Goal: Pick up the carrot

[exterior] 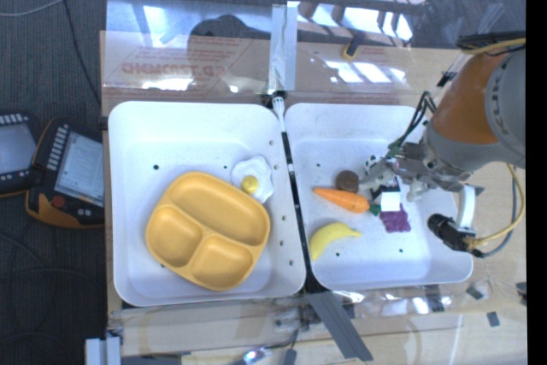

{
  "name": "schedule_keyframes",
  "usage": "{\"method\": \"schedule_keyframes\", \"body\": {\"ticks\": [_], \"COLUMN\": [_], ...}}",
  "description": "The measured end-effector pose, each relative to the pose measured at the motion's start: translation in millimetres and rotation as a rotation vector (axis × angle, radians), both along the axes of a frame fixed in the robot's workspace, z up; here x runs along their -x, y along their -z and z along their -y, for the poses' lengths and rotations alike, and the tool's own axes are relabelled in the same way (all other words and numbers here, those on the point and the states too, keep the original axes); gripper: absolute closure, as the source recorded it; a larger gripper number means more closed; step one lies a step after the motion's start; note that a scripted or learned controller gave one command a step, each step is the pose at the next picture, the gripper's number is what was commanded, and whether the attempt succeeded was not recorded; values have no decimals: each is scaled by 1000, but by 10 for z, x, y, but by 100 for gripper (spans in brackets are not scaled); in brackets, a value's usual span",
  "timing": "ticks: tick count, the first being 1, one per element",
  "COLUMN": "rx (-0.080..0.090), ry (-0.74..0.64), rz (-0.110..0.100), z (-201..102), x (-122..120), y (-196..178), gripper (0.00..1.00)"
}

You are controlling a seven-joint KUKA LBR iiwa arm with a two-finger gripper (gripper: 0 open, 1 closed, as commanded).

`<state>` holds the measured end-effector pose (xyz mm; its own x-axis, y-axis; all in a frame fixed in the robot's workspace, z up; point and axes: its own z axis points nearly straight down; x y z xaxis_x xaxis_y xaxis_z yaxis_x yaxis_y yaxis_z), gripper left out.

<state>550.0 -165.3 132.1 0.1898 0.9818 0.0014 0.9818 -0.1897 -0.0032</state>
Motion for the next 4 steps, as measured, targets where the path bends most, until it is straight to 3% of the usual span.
{"method": "schedule_keyframes", "body": {"ticks": [1, 2, 3, 4], "rx": [3, 8, 11, 5], "ry": [-112, 73, -151, 61], "rz": [0, 22, 21, 0], "z": [-276, -319, -652, -727], "x": [-395, 219, 189, 200], "y": [210, 403, 409, -502], "gripper": [0, 0, 0, 0]}}
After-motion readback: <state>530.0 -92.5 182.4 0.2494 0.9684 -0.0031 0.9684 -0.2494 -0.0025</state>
